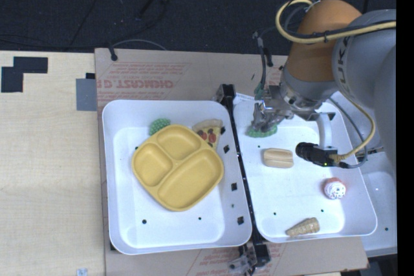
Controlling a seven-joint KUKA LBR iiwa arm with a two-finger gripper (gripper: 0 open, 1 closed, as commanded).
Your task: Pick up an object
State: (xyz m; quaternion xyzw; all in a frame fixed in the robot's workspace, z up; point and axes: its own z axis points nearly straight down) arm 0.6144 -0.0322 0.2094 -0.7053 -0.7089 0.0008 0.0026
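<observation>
My gripper (264, 118) is low in the far left corner of the right bin (352, 229), right over a small flat green object (259, 132) that peeks out beneath it. Whether the green object is held is hidden by the gripper body. In the same bin, a tan bread-like block (277, 158) lies just in front of the gripper. A white ball with red specks (334, 189) sits to the right, and a tan cone (303, 227) lies near the front edge.
The left bin (123, 229) holds a yellow divided plate (178, 167), a green bumpy item (160, 125) and a pizza-slice toy (209, 132) behind it. A black divider (236, 165) runs between the bins. The arm and its cables hang over the right bin's far side.
</observation>
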